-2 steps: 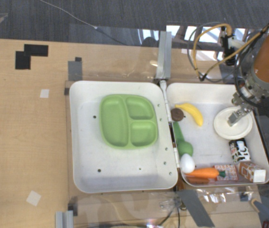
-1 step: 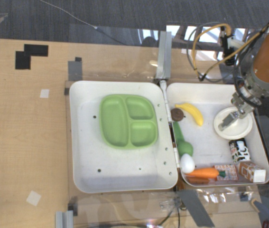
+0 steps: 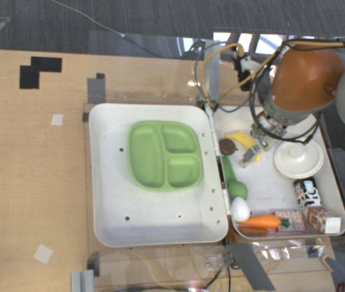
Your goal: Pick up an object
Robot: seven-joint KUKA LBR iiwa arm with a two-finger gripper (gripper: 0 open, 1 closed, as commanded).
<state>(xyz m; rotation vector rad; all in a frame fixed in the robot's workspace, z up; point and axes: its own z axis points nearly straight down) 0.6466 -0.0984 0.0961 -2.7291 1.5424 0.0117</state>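
Wooden bench (image 3: 32, 181) with black squares and two white bins side by side, dark carpet (image 3: 99, 5) behind. Left bin (image 3: 108, 224) with a green plate (image 3: 163, 155). Right bin (image 3: 336, 193) with a banana (image 3: 240, 140), a white egg (image 3: 240, 210), a carrot (image 3: 260, 222) and a white dish (image 3: 298, 158). Gripper (image 3: 254, 149) low beside the banana, holding nothing; cannot tell if open or shut

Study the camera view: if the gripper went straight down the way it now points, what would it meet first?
Probably the banana, lying just beneath the gripper in the right bin; depth is hard to judge, so it might reach bare bin floor beside it.
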